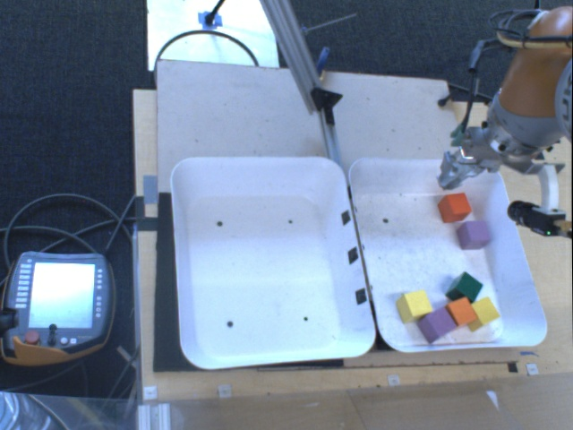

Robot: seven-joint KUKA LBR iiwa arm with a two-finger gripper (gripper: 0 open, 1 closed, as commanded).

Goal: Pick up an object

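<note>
My gripper (pixel 450 174) hangs over the back of the right bin (pixel 394 267), just above and left of an orange cube (pixel 454 207). Nothing shows between its fingers. A purple cube (pixel 474 234) lies right below the orange one. Near the bin's front right corner lies a cluster: a yellow cube (pixel 414 305), a purple cube (pixel 437 323), a green cube (pixel 465 287), a small orange cube (pixel 462 311) and another yellow cube (pixel 485 313).
The left bin (pixel 260 258) sits beside the right one, their rims meeting at the middle. A slanted metal pole (pixel 295 38) crosses the back of the bench. A teach pendant (pixel 55 303) rests off the bench at the left.
</note>
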